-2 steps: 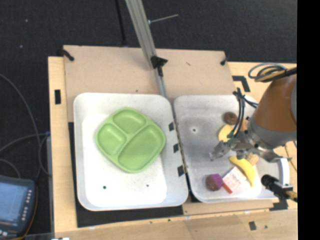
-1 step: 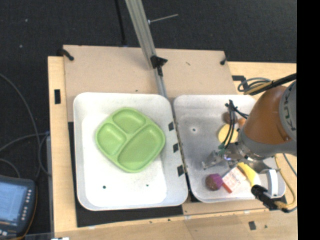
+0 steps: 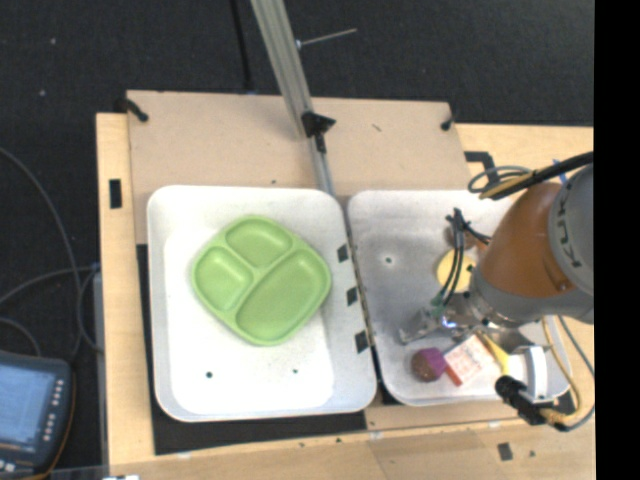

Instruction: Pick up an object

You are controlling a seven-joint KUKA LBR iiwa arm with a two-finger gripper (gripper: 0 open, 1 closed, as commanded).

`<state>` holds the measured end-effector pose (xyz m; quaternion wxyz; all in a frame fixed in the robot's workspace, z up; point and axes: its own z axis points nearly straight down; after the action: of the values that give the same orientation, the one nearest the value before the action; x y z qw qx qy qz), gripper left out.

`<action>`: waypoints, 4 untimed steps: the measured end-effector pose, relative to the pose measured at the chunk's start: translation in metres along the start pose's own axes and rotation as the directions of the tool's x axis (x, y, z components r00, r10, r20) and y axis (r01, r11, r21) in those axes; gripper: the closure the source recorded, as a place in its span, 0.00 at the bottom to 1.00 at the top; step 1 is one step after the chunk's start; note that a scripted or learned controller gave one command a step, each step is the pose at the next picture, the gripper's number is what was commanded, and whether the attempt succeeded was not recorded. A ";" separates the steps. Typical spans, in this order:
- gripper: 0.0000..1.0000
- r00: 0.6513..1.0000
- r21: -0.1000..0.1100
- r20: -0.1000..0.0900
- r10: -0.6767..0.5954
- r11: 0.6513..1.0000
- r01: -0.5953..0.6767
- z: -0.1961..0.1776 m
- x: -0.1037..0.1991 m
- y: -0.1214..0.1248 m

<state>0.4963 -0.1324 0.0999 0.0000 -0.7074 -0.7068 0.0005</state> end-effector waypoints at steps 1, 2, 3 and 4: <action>1.00 1.000 -0.006 0.001 0.005 1.000 -0.005 -0.012 -0.001 0.002; 1.00 1.000 -0.007 0.001 -0.003 1.000 0.003 -0.055 -0.004 0.003; 1.00 1.000 -0.009 0.002 -0.004 1.000 0.004 -0.109 -0.006 0.005; 1.00 1.000 -0.004 -0.001 -0.008 1.000 0.008 -0.114 0.039 0.022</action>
<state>0.5189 -0.0936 0.2136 -0.0008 -0.7045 -0.7097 -0.0012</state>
